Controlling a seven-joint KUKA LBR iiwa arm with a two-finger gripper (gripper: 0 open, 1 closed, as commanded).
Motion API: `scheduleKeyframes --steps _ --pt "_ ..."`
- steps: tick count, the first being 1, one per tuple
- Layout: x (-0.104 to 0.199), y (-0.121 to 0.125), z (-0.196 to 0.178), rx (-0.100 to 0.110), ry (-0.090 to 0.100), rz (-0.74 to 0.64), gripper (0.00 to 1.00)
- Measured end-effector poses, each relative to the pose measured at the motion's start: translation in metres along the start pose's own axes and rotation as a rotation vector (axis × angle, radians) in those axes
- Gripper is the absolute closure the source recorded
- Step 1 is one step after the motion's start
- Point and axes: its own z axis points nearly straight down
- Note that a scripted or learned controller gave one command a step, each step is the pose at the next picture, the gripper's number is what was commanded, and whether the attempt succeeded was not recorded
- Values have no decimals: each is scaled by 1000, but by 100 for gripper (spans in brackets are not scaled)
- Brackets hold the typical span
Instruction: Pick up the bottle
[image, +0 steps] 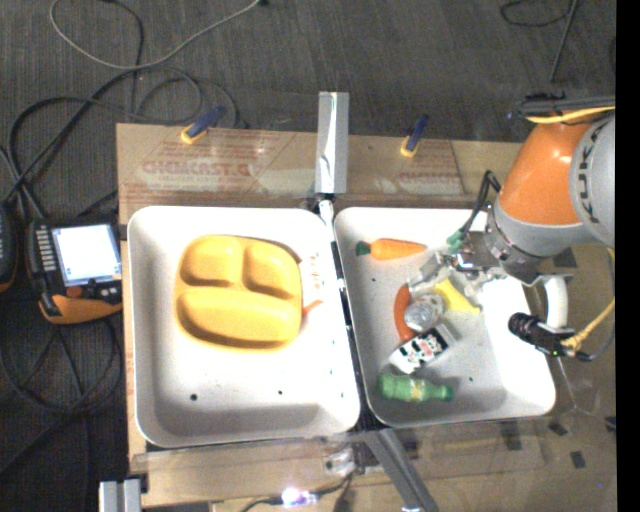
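My jaws (447, 268) hung over the right bin (520, 385), and whether they stood open or shut I could not tell from above; a clutter of metal and clear plastic blurred them. Nothing showed gripped between them. Just beside them lay a yellow piece (456, 300) and a crumpled clear wrapper (424, 312). The green bottle (414, 388) lay on its side at six o'clock from me, near the bin's front wall, well apart from my jaws. A black-and-white card box (420, 349) sat between us. A carrot (393, 248) lay at ten o'clock. The left bin (160, 400) held a yellow divided tray (240, 291). Both bins rested on a cardboard-topped tabletop (220, 160) over dark carpet strewn with cables (90, 60).
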Motion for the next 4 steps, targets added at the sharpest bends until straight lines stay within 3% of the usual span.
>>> scheduleKeyframes --steps 1,2,3,4 --pt "12 -48 93 -12 -2 155 0" --pt "-3 -71 94 -21 -3 178 0" --pt "-67 -4 90 -3 2 456 0" --pt "-76 -24 82 2 8 315 0"
